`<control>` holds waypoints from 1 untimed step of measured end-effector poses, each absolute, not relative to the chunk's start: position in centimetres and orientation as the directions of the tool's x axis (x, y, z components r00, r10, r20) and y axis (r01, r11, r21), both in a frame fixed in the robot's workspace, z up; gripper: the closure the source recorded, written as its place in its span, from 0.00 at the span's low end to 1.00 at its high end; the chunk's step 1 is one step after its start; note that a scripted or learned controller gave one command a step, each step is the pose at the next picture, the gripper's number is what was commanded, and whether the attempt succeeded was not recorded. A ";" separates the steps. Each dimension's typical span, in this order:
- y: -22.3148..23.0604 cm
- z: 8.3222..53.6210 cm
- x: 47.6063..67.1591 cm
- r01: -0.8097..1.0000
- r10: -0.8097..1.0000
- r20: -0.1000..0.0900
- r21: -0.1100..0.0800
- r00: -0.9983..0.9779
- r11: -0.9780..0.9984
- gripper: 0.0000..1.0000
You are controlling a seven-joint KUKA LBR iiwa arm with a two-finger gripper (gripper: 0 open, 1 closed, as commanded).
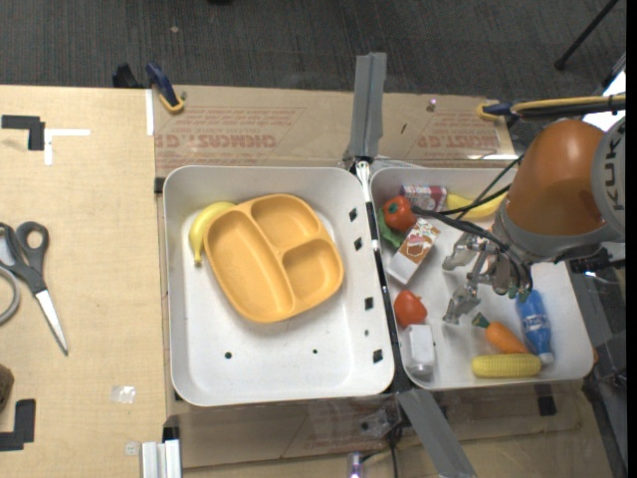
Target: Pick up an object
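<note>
Two white bins sit side by side on the wooden bench, and over the right bin (572, 312) the gripper (461, 305) hangs with its fingers spread, pinching nothing. Around it lie a carrot (505, 338), corn cob (506, 365), blue bottle (534, 324) and tomato (410, 308). By the look of it this is the approach step; next it must descend onto one item and close.

A carrot (505, 339), an ear of corn (506, 366), a blue bottle (535, 325) and two tomatoes (409, 308) lie loose in the right bin (572, 371).
</note>
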State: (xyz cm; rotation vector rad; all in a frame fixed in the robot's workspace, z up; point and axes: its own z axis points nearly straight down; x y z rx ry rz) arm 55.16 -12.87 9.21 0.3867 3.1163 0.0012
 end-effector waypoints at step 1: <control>-17.4 9.2 53.0 0.240 0.240 -0.002 0.000 -0.971 0.971 0.00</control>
